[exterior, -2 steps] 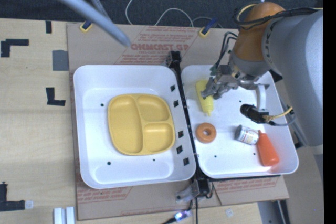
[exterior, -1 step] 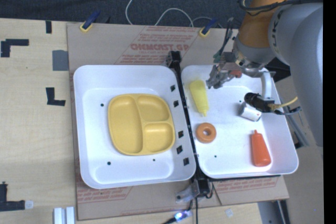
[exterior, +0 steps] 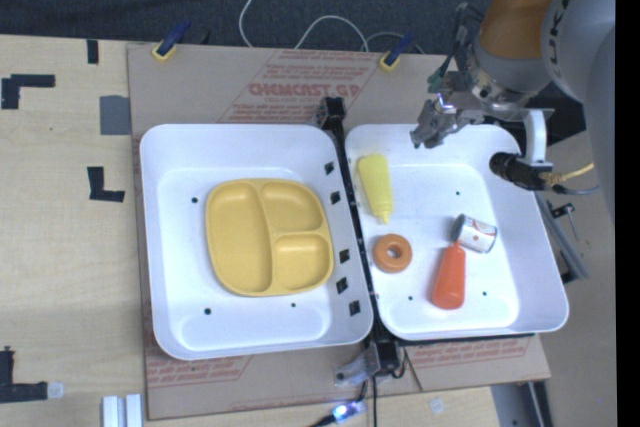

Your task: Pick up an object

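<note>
The 2 white bins sit side by side on the bench. The left bin (exterior: pixel 170 315) holds a yellow divided plate (exterior: pixel 268 237) with 3 compartments, lying flat near its middle. The right bin (exterior: pixel 520 315) holds 4 small things: a yellow bottle (exterior: pixel 376 185) at about 10 o'clock from the bin's centre, close to the divider; an orange ring (exterior: pixel 393 252) at about 7 o'clock, just below the bottle's tip; an orange-red carrot-shaped piece (exterior: pixel 450 277) at about 5 o'clock; and a small silver can (exterior: pixel 474 234) at about 3 o'clock, touching or just beside the carrot piece's upper end.

The arm reaches in from the right, and the gripper (exterior: pixel 433 130) hangs over the right bin's rim at about 12 o'clock, well apart from every object. Nothing lies between its fingers; whether they are spread or pressed together cannot be told at this angle and size.

As a judgement, the task is at its start: no object is lifted or touched, all 4 rest on the bin floor. Choosing a target, descending, closing and lifting are all left. The yellow bottle is the nearest candidate, at about 7 o'clock from the gripper.
</note>
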Robot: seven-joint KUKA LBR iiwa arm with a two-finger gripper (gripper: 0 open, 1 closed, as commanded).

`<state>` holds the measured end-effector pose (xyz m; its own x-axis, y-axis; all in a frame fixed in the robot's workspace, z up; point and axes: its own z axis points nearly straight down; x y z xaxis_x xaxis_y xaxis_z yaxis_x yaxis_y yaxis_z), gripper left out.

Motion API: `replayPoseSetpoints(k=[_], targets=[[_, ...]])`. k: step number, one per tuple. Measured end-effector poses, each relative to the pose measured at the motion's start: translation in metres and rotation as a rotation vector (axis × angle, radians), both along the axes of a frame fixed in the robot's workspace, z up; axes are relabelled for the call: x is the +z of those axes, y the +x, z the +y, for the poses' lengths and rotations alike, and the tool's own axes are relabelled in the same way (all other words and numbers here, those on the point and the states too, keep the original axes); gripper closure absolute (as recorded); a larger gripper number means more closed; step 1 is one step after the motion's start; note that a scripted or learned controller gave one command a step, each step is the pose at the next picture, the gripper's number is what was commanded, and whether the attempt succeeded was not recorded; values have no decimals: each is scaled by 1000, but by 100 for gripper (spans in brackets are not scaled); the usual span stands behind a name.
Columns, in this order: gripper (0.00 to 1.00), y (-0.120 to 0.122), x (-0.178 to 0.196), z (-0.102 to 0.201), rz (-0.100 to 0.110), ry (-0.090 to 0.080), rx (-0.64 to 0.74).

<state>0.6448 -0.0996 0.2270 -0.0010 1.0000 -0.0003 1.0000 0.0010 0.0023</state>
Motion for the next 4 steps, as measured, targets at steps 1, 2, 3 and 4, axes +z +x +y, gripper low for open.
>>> replayPoseSetpoints(k=[1, 2, 3, 4], targets=[[100, -4, 43, -2, -1, 0, 0], [100, 1, 39, 49, 3, 1, 4], [100, -12, 35, 95, 5, 0, 1], [100, -11, 31, 148, 4, 0, 2]])
